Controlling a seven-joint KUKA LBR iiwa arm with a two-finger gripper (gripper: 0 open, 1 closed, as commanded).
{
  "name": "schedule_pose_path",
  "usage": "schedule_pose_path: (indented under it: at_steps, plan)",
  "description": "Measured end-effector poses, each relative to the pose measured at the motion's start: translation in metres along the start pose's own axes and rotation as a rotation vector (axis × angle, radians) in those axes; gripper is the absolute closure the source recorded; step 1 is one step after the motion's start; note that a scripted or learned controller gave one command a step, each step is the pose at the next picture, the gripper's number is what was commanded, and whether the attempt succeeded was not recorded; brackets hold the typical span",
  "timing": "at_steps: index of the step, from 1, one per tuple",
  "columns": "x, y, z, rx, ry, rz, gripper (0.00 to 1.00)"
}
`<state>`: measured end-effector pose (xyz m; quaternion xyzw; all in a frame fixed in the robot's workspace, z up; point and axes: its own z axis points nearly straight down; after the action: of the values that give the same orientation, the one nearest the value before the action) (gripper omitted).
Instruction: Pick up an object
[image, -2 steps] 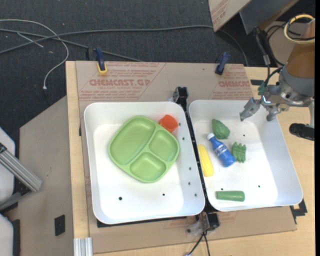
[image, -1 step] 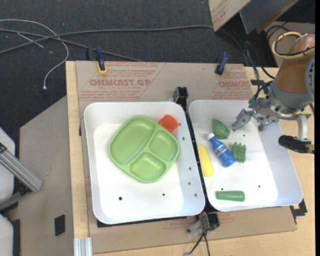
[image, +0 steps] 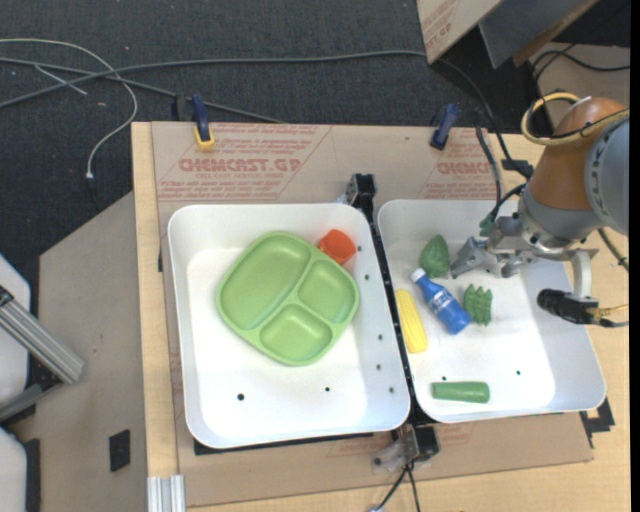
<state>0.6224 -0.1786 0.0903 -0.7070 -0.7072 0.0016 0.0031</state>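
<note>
My gripper (image: 487, 264) hangs over the back of the right bin (image: 560, 385), open, with nothing between its fingers. Just left of it lies a green leafy toy (image: 435, 254). Below it are a blue bottle with a white cap (image: 442, 302) and a small green spiky toy (image: 479, 303). A yellow corn cob (image: 411, 320) lies along the bin's left wall, and a green cylinder (image: 460, 392) rests near the front edge.
The left bin (image: 215, 400) holds a green divided plate (image: 290, 297), with an orange object (image: 338, 244) at its far right corner. A black divider (image: 385, 300) runs between the bins. Cables trail near the arm on the right.
</note>
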Motion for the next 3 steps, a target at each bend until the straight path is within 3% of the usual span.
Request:
schedule_pose_path:
  at_steps: [1, 3]
  plan:
    - [0.000, 0.002, -0.015, -0.008, -0.001, 0.000, 1.00]
    - [-0.005, -0.003, -0.128, -0.015, -0.005, 0.000, 1.00]
